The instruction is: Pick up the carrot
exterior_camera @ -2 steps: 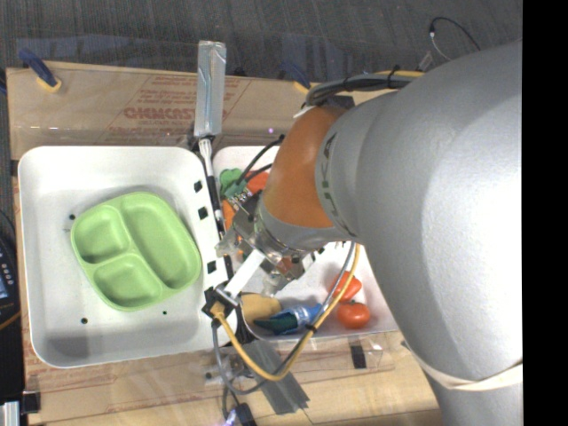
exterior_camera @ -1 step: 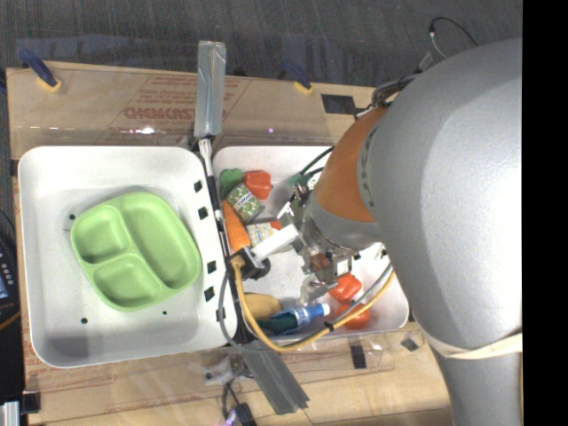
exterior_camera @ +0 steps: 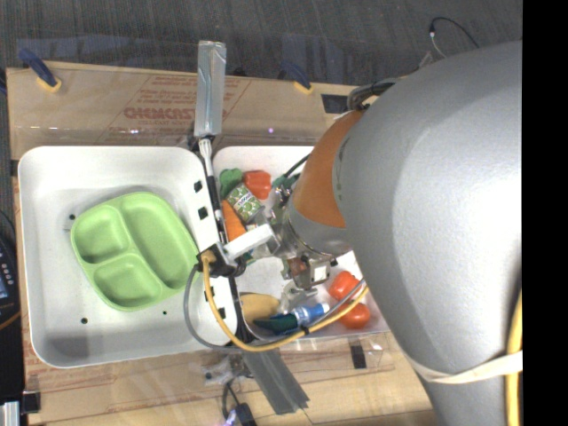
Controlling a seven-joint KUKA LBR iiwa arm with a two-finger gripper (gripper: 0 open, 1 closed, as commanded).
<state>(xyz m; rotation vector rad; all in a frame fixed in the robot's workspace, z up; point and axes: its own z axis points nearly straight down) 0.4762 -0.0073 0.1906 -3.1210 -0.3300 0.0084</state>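
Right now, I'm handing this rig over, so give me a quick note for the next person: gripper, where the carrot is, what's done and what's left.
Gripper: low in the right bin, mostly hidden by the arm; whether it is open or shut cannot be told.
Carrot: lies in the right bin by the divider between the bins, partly under the wrist hardware, beside a green packet.
Left bin: holds a green tray.
Done: arm is down in the right bin, near the carrot.
Left: no grasp on the carrot is visible; it is not lifted yet. Confirm the grip, then raise.
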